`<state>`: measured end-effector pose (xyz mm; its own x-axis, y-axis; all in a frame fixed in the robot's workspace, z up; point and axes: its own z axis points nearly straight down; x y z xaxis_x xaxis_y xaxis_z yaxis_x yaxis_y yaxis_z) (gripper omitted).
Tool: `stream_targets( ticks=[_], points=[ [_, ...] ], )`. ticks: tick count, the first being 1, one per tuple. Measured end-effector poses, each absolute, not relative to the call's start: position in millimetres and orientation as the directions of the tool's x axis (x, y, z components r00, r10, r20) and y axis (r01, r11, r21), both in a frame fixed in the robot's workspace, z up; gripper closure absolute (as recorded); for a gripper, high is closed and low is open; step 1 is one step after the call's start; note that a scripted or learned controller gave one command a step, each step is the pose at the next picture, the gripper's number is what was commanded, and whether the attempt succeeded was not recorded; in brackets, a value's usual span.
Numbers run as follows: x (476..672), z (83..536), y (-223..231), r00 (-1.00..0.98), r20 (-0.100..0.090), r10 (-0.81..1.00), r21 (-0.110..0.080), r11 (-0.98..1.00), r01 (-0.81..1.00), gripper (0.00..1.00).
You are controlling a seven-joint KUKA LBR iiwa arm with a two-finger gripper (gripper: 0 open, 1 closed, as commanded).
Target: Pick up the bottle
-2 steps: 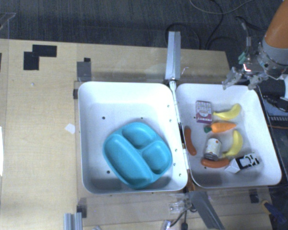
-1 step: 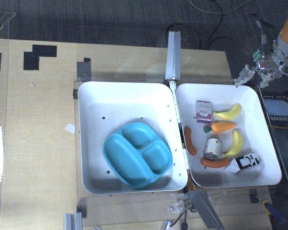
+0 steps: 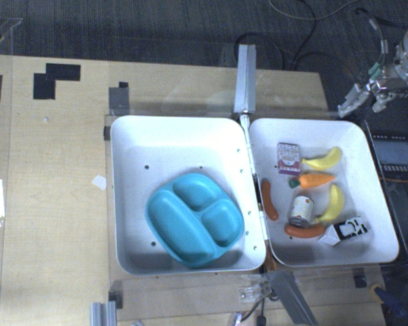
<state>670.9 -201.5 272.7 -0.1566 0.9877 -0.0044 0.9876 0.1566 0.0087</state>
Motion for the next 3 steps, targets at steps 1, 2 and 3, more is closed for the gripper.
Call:
stream_targets(
  ticks=[1,2,3],
  points=[
    [611.8,203,-205,-0.226,-0.002,0.974,0.005,0.226,0.974,0.00],
    [619.6,214,-173,-0.175,-0.002,0.985,0.007,0.175,0.985,0.00],
    [667.0,252,-205,-0.163,-0.005,0.987,0.009,0.163,0.987,0.00]
  ],
)
